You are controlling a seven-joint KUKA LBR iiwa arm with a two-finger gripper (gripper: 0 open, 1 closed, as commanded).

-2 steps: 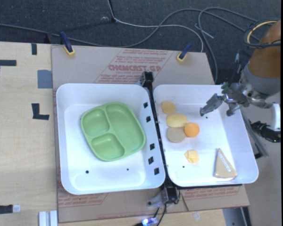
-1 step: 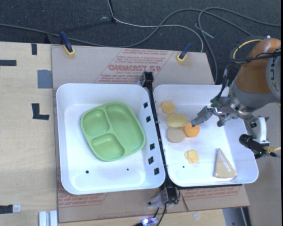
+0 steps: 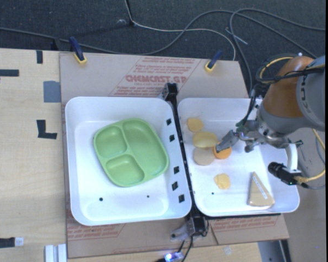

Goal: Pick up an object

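A: Where is the tool (image 3: 225, 145)?

B: In the right bin (image 3: 279, 205), centre-right of the frame, at the end of the arm (image 3: 287, 105) that enters from the right. Its tip sits over an orange piece (image 3: 223, 153), touching or just above it. Finger state: cannot tell.

A: Which way does the piece point?

B: It is small and roundish; no long axis can be read. It lies just right of a stack of pale discs (image 3: 203, 148).

A: Other contents?

B: A small yellow piece (image 3: 222, 181) lies lower centre of that bin. A tan wedge (image 3: 259, 191) lies at lower right, its long axis near vertical in the frame, apex up. A green tray (image 3: 130, 152) lies in the left bin (image 3: 82, 201).
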